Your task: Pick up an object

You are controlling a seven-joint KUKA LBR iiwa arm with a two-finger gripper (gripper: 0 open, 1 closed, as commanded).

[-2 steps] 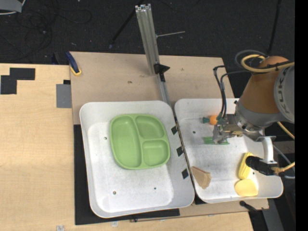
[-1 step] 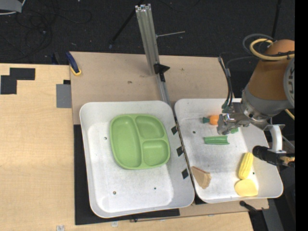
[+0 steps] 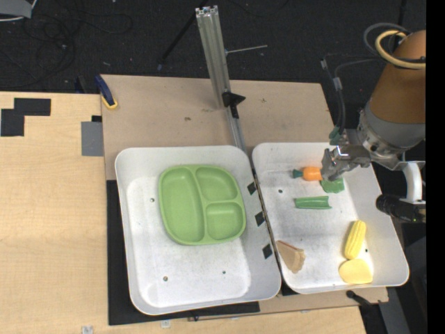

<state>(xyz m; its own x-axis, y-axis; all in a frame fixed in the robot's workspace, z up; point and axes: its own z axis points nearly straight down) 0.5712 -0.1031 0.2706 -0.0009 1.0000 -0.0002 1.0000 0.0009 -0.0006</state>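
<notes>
Presently, the right bin (image 3: 389, 270) holds several loose items. A small orange carrot-like piece (image 3: 311, 175) with a green tip lies near the bin's far edge. A flat green bean-like strip (image 3: 311, 202) sits just in front of it, apart from it. A yellow corn cob (image 3: 354, 239) lies toward the bin's right side, with a rounded yellow piece (image 3: 356, 272) just beside it at the near edge. A tan wedge (image 3: 291, 257) rests at the near left corner of the bin.

The left bin (image 3: 181, 270) carries a green divided plate (image 3: 202, 204), lying flat, three compartments facing up. An upright metal post (image 3: 212, 54) stands on the surface (image 3: 278, 110) behind the bins.

The arm (image 3: 396, 96) enters from the right and bends down over the far part of the right bin. The tool (image 3: 335, 167) sits low, just beside the carrot-like piece, with a small green block (image 3: 334, 185) directly under it. Whether the tool is spread or pressed together cannot be told from this view.
</notes>
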